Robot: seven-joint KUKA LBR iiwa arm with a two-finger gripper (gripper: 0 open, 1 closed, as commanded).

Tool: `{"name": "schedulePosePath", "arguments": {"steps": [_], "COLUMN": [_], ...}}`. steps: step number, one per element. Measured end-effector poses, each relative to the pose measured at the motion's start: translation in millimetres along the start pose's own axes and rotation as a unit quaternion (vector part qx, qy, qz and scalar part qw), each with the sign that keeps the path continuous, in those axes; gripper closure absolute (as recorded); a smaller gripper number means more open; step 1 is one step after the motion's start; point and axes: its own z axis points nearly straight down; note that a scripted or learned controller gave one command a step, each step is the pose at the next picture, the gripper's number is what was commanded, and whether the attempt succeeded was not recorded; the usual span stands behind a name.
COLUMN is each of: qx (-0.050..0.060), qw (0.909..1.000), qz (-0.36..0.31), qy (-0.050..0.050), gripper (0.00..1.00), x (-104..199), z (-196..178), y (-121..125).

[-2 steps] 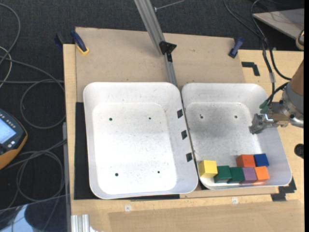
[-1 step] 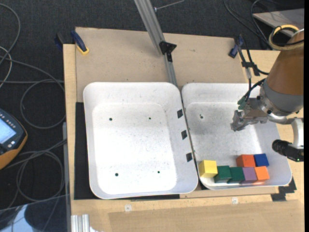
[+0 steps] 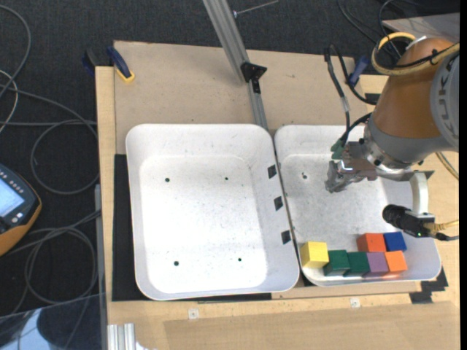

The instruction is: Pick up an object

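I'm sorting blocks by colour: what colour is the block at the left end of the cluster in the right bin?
Yellow: the small yellow cube, clearest in the camera view.

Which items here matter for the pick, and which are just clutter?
Job: gripper; right bin; yellow block; green blocks; purple block; orange blocks; blue block.

Lying about: left bin; metal pole; floor cables; blue clamp.
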Motion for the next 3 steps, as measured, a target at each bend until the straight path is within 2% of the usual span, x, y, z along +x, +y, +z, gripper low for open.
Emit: {"name": "schedulePosePath", "arguments": {"steps": [1,3], "qx": [-0.001,-0.002], "qw": [1.0000,1.0000], "qz": [0.000,0.000], "qy": [0.000,0.000], "gripper": [1.00,1.00], "x": [47.3,156.0], "z": [4.7,-24.9], "y": [21.9,53.7]}}
